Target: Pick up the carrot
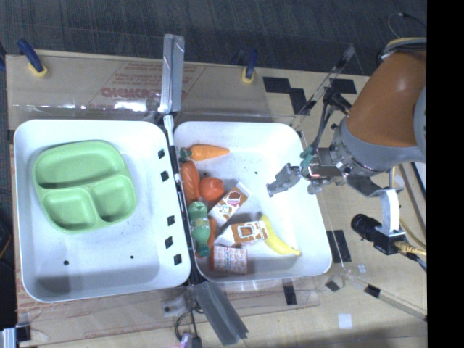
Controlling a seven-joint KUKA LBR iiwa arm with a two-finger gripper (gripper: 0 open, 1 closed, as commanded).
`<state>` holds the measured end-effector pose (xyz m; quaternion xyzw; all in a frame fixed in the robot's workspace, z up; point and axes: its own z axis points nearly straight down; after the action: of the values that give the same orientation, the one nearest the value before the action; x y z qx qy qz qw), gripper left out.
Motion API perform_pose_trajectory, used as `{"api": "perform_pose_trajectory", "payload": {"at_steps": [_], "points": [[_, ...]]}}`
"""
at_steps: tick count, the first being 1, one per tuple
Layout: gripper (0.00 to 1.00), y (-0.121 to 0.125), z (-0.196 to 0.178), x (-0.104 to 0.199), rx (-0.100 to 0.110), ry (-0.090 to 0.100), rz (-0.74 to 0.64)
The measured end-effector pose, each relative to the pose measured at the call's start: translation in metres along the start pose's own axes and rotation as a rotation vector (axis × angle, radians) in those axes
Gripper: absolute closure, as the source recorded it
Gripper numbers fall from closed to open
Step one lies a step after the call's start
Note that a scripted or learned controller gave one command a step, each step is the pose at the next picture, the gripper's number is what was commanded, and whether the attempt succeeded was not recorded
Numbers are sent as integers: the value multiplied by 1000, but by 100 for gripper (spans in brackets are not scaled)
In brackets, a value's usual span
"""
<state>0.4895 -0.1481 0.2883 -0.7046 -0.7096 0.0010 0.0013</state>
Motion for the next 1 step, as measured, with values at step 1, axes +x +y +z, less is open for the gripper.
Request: {"api": "perform_pose_trajectory", "payload": {"at_steps": [1], "points": [[0, 42, 13, 176, 0, -2, 222]]}}
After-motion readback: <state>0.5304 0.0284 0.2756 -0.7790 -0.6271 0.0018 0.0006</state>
